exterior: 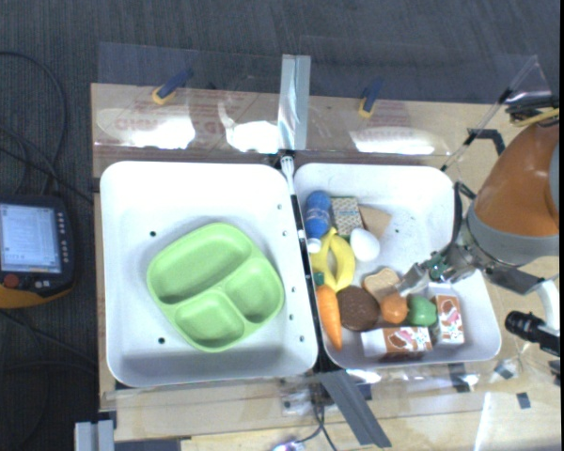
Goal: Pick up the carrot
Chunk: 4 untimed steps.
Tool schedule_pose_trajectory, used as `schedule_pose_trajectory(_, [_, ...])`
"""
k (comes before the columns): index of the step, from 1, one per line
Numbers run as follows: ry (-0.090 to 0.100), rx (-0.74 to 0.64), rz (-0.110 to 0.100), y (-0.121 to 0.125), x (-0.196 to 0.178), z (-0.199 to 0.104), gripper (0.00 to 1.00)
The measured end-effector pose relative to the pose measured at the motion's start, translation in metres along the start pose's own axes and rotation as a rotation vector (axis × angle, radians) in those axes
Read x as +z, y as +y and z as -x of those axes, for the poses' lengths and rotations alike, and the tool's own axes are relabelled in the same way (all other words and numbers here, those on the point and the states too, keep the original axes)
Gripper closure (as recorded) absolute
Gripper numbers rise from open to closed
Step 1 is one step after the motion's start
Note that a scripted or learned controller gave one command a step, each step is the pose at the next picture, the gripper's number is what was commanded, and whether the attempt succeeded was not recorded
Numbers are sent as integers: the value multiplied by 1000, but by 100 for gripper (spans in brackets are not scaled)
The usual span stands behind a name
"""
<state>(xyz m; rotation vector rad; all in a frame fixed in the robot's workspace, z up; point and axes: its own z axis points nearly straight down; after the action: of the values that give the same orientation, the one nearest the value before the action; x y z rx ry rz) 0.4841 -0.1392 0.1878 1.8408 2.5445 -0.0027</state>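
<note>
- The carrot (329, 316) lies in the right bin (470, 341), close to its left wall, pointing down toward the front
- A yellow banana (336, 259) sits just above the carrot, and a brown round cookie (359, 308) touches its right side
- A blue bottle (318, 214), a white egg (365, 244) and small food boxes (423, 332) are in that bin too
- The gripper (415, 282) hangs over the toys right of the cookie, away from the carrot; I cannot tell how its jaws stand
- A green plate (216, 285) with three parts lies in the left bin (132, 195)
</note>
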Motion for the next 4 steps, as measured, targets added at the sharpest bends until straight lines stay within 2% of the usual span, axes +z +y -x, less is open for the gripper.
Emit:
schedule_pose_trajectory(1, [0, 0, -2, 0, 1, 0, 0])
schedule_pose_trajectory(2, [-21, 78, 27, 12, 80, -10, 0])
schedule_pose_trajectory(3, [-21, 117, 30, 31, 88, 6, 0])
schedule_pose_trajectory(4, [-34, 117, 49, 36, 69, 10, 100])
